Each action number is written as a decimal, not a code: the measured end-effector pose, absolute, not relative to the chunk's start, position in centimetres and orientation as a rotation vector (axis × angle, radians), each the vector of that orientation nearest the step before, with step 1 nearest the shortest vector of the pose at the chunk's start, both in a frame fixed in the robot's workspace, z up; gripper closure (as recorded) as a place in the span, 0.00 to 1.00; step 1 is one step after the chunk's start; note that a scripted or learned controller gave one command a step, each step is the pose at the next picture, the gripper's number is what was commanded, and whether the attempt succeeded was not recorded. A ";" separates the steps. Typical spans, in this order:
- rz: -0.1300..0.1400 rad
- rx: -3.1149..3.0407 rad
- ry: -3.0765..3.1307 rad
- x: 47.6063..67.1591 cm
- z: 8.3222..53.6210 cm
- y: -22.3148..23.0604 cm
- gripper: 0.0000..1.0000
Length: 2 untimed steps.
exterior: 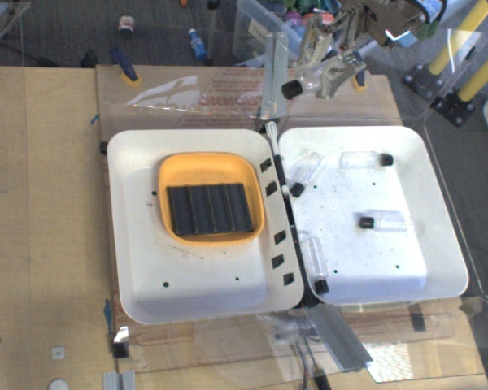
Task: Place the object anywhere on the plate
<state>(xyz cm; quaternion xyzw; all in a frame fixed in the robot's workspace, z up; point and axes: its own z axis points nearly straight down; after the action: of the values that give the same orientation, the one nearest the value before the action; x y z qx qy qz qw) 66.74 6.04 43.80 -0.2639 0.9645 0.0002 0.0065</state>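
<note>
Poking leftward from the jaws, the clear vial (pixel 303 84) sits clamped between them.

Bench (pixel 41 218): light wood surface.
Floor (pixel 73 19): dark grey carpet beyond the bench.
Storage: clear plastic tub (pixel 260 10) of colourful items on floor.
Light: even, diffuse.

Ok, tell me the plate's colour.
Orange-yellow, with a dark ribbed block on it; camera view shows the plate.
</note>
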 end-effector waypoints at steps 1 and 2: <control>-0.002 -1.136 2.914 66.7 43.8 5.6 1.00; -0.002 -1.529 2.730 66.8 43.8 7.8 1.00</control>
<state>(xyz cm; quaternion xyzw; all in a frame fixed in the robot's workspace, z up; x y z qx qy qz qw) 66.75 7.81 43.79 -0.4887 0.8725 -0.0007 0.0064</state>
